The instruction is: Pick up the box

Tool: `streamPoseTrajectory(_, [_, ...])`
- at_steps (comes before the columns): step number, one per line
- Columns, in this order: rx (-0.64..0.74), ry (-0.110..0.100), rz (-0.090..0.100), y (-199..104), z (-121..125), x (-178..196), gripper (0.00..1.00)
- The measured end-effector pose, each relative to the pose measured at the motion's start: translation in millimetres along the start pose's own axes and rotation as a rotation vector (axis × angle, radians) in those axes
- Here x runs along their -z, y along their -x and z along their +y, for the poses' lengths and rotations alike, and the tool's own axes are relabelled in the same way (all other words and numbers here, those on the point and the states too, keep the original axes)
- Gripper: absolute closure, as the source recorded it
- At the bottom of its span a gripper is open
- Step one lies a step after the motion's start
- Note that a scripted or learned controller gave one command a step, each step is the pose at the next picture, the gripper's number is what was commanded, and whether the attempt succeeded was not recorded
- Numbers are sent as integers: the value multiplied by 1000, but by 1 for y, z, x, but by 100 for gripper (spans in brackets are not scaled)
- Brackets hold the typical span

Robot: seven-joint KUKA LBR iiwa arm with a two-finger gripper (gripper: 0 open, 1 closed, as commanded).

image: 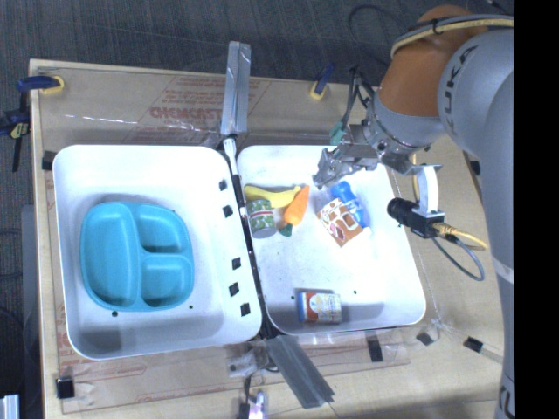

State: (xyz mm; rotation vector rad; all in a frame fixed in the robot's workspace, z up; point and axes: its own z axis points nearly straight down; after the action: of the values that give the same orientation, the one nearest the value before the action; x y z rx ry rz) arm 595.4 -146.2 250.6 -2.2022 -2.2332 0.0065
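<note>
Two white bins sit side by side. The left bin [70, 234] holds a blue divided tray [135, 254]. The right bin [397, 269] holds the box [342, 215], lying near its middle, plus a banana [266, 195], a carrot [297, 206], a small can [261, 218] and another can [318, 305]. The gripper [336, 166] hangs just above the box; its grip state cannot be told.

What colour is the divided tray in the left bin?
Light blue: the shallow plastic divided tray, seen plainly in the camera view.
</note>
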Motion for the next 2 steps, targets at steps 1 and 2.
streamPoseTrajectory(1, [0,0,0,0,0,0,0])
streamPoseTrajectory(2, [23,2,-1,6,-45,-77,0])
